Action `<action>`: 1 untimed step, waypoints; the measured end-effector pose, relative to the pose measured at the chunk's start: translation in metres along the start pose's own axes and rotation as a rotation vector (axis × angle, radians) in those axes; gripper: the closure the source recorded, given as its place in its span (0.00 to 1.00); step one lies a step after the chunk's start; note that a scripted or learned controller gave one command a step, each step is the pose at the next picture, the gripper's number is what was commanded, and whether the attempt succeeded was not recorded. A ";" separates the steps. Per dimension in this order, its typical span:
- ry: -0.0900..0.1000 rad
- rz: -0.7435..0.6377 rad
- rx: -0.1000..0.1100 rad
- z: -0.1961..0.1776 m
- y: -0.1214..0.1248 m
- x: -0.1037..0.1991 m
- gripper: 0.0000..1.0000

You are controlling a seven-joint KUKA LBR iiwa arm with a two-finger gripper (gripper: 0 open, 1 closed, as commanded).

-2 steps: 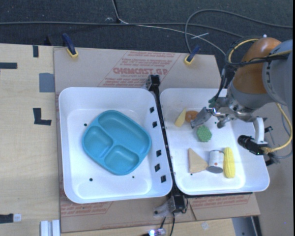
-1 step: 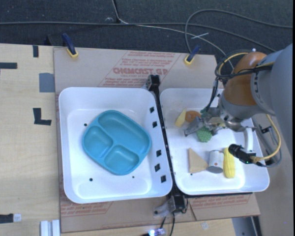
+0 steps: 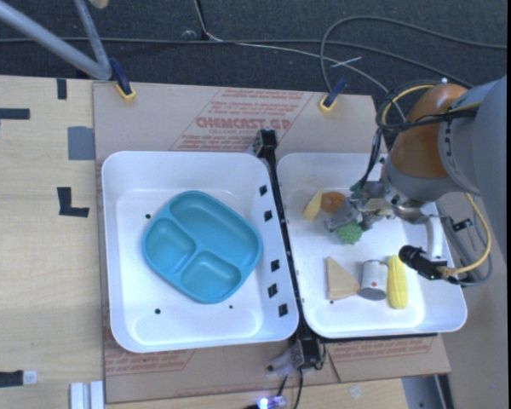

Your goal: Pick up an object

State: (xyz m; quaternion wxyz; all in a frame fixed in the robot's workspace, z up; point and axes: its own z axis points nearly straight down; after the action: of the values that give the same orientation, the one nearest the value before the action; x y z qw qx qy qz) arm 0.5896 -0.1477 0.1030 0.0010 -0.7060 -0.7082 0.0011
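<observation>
One gripper [image 3: 351,217] is low in the right bin [image 3: 443,318]; its finger state cannot be told. Beside it: one green piece [image 3: 349,234], one orange-yellow piece [image 3: 322,203]. Below it: one wedge [image 3: 339,279], one grey cylinder [image 3: 373,279], one corn cob [image 3: 396,282]. Left of it, one blue tray [image 3: 202,245].

1. A robotics lab bench, not a home or kitchen.
2. Two white bins [image 3: 119,228] sit on a cardboard sheet [image 3: 238,118] held by clamps [image 3: 123,88].
3. Loose cables [image 3: 349,41] trail across dark carpet [image 3: 264,7].
4. Black tape marks [image 3: 68,201] dot the wooden bench [image 3: 34,271].
5. An industrial arm [image 3: 460,139] reaches in from the right.
</observation>
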 end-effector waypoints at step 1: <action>-0.001 0.002 -0.006 -0.058 -0.008 0.003 1.00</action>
State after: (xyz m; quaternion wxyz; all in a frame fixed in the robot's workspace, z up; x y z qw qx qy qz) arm 0.5821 -0.1451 0.1612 -0.0014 -0.7066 -0.7076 -0.0010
